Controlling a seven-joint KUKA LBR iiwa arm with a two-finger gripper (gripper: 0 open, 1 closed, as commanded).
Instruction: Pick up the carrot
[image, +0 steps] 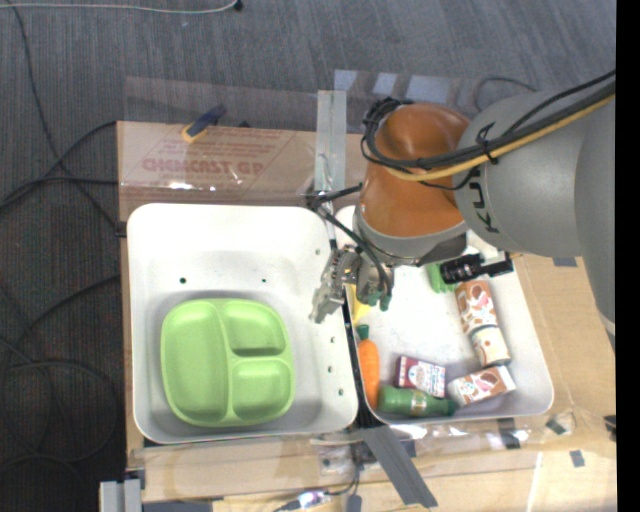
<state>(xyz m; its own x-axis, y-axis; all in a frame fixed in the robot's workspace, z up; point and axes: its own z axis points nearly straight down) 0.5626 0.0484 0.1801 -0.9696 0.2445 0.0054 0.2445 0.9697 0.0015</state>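
Note:
The orange carrot (369, 368) lies along the left wall of the right bin (530, 392), near its front corner, pointing front to back. A green bottle (415, 403) lies across its front end. My gripper (345, 298) hangs over the divide between the two bins, a short way behind the carrot and apart from it. It is open, with nothing between its fingers (322, 305). A small yellow-green item (360, 318) sits just below the gripper, partly hidden by it.
The right bin also holds a dark red carton (420, 375), two brown-and-white bottles (480, 318) (482, 384) and a dark bottle (470, 268) with a green cap. A green divided plate (228, 360) lies in the left bin (180, 250). The arm's orange band (415, 165) looms over the back.

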